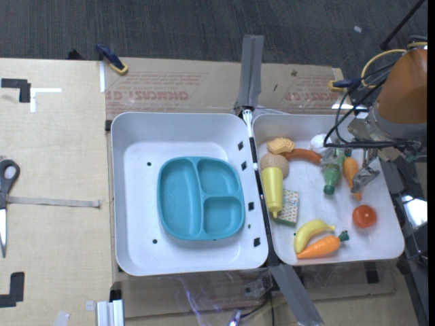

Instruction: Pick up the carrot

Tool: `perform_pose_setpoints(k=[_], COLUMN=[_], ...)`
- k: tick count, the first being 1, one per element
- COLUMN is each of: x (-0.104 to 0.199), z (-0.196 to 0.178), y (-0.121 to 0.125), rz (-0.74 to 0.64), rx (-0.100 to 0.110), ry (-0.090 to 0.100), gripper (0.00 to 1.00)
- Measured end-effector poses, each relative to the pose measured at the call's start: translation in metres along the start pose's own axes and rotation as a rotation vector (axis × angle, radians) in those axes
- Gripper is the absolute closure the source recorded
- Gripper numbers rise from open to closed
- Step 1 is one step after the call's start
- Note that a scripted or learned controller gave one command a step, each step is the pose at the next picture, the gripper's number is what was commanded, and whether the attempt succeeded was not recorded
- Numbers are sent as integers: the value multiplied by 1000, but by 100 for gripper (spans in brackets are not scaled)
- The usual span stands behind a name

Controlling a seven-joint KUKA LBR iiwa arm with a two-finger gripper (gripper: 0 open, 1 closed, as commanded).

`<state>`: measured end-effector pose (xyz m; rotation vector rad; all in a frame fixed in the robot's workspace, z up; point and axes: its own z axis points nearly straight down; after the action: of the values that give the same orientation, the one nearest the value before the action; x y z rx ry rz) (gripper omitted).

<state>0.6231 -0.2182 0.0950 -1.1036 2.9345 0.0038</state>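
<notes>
— Where's the carrot (349,171)?

— Right of the frame, in the right bin (389,248), between the fingers of the gripper (354,174). It looks gripped, though barely clear of the bin floor, so the lift remains.

— Any rivals?

— A second carrot (319,246) lies lower down, beside a banana (310,231).

— Surroundings?

— Left bin (129,202) holds a teal tray (201,197); scissors (5,189) lie on the wooden bench (51,161) at far left.

A claw (353,168) grips a small carrot (350,173) above the right bin (380,250).

Even, bright overhead light, soft shadows inside the white bins (122,182), slightly soft focus throughout.
</notes>
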Motion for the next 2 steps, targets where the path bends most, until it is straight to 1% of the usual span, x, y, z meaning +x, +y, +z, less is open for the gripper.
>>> perform_pose_setpoints(k=[1, 2], x=[-2, -2], z=[-11, -11], y=[-1, -1], rz=[2, 3], rx=[5, 5], ry=[-7, -7], gripper=[100, 0])
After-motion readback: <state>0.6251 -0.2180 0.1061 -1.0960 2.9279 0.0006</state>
